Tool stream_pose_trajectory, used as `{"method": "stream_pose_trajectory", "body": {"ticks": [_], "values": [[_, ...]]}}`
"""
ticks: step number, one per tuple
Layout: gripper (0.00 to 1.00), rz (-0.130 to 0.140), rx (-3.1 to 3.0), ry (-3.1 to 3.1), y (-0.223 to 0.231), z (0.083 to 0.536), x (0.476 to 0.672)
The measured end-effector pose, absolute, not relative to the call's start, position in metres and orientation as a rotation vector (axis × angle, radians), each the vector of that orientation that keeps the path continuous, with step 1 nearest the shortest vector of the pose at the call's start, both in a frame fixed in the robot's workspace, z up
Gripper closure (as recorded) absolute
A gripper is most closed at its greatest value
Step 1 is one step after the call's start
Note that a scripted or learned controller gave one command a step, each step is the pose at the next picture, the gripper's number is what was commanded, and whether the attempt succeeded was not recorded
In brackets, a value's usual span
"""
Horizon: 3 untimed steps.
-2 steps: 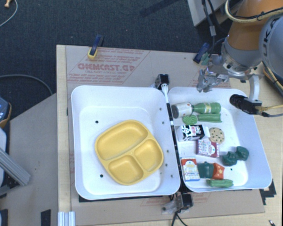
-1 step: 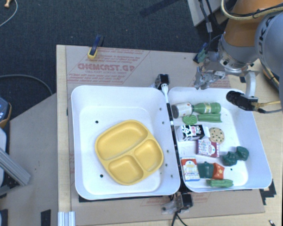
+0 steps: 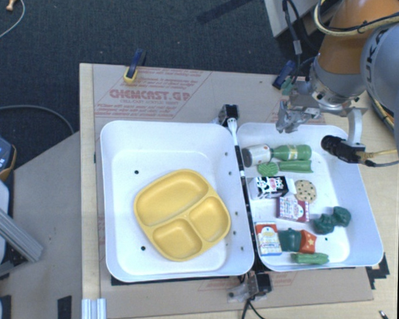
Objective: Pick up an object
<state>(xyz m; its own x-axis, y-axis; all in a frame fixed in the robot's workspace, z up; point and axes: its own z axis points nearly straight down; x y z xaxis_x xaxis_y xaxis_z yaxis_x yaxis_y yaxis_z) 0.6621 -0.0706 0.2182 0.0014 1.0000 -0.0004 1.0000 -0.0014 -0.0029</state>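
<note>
We see the claw (image 3: 289, 123) hanging over the far edge of the right bin (image 3: 367, 194), with nothing between its fingers; whether they stand wide or narrow we cannot tell. Just below it a green bottle (image 3: 281, 153) lies on its side among small toy foods. In the left bin (image 3: 120, 185) rests a yellow divided tray (image 3: 182, 214), well apart from the claw.

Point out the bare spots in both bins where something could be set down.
Left bin: a bare band of floor runs all around the yellow divided tray, widest along the far edge. Right bin: free floor at the far end beneath the gripper and along the right wall. Its middle, from green bottle to green bean, is crowded.
</note>
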Motion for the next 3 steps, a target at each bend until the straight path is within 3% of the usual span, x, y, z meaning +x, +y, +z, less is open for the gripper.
{"method": "stream_pose_trajectory", "body": {"ticks": [1,2,3], "values": [[1.0,0.003,-2.219,-2.221,-0.058,0.22,0.655],[1.0,-0.004,-2.224,-2.226,-0.066,0.227,0.672],[1.0,0.002,-2.219,-2.222,-0.056,0.217,0.666]]}}
